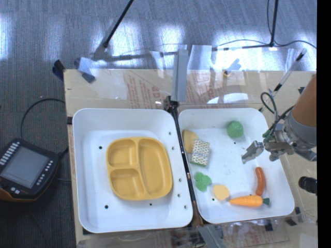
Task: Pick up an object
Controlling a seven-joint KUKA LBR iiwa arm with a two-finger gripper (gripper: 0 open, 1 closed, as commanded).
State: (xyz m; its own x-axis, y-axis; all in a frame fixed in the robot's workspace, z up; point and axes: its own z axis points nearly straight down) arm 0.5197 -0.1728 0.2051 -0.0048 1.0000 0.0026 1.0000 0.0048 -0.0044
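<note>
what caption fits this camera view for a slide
Gripper hovers open in the right bin above a sausage and carrot; yellow tray in left bin.

On my feed, the left bin (pixel 83 138) holds a yellow divided tray (pixel 138 168). A handheld control pendant (pixel 25 168) lies on the grey floor (pixel 46 30) just left of the desk (pixel 119 89), its black cable (pixel 36 107) looping behind it.

smooth matt yellow plastic tray (pixel 138 168); glossy white plastic bins (pixel 83 138); shiny plastic carrot (pixel 247 201); bare grey metal claw (pixel 253 152).
</note>
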